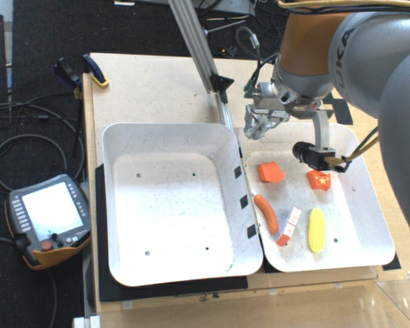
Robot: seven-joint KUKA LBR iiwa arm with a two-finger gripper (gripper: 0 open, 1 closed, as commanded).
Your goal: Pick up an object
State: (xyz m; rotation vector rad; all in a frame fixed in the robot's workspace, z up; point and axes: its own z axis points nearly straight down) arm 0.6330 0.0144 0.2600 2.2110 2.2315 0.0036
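Note:
In the right bin [369, 251] lie an orange block [271, 172], a small red block with yellow marks [319, 180], an orange sausage-shaped piece [266, 212], a white and red marker-like stick [289, 226] and a yellow oblong piece [316, 229]. My gripper [260, 126] hangs above the bin's far left corner, up and left of the orange block. Nothing shows between its fingers.
The left bin [123, 149] sits beside the right one, their rims meeting near the sausage piece. A slanted metal rail [195, 36] runs down to the bins' far edge. A teach pendant [48, 217] lies off the bench at left.

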